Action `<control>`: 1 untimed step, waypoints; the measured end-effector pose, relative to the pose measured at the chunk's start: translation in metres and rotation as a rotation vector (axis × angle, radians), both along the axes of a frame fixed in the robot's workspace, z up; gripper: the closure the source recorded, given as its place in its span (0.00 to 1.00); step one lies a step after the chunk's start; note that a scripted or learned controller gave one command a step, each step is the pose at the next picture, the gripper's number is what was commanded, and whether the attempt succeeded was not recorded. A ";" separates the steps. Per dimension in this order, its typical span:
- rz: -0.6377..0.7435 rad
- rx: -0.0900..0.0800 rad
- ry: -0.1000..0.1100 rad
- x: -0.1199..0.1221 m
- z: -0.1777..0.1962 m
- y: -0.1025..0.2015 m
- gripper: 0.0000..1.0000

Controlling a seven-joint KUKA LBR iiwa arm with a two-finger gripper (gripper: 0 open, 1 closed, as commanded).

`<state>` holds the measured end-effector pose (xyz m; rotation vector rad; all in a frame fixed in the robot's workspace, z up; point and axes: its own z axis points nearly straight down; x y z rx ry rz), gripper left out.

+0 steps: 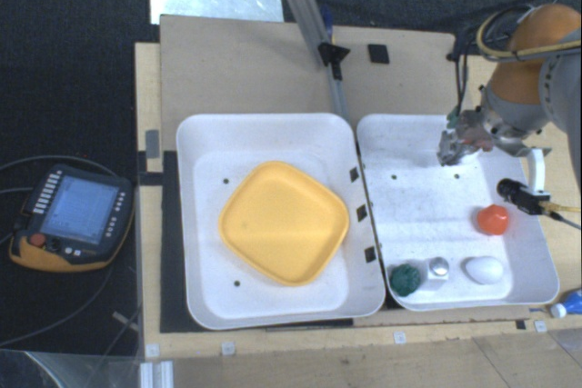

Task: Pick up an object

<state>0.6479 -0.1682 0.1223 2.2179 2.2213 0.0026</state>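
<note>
End effector (452, 148), state untellable, hangs over right bin (400, 195); white egg (483, 269) lies long axis left-right

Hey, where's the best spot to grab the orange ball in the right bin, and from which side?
Take the orange ball across its middle, coming straight down from above. It looks round, so no side seems better, and it sits apart from the white egg and the bin wall.
</note>
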 end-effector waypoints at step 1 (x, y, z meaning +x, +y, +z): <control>0.000 0.000 -0.002 0.004 0.049 0.009 1.00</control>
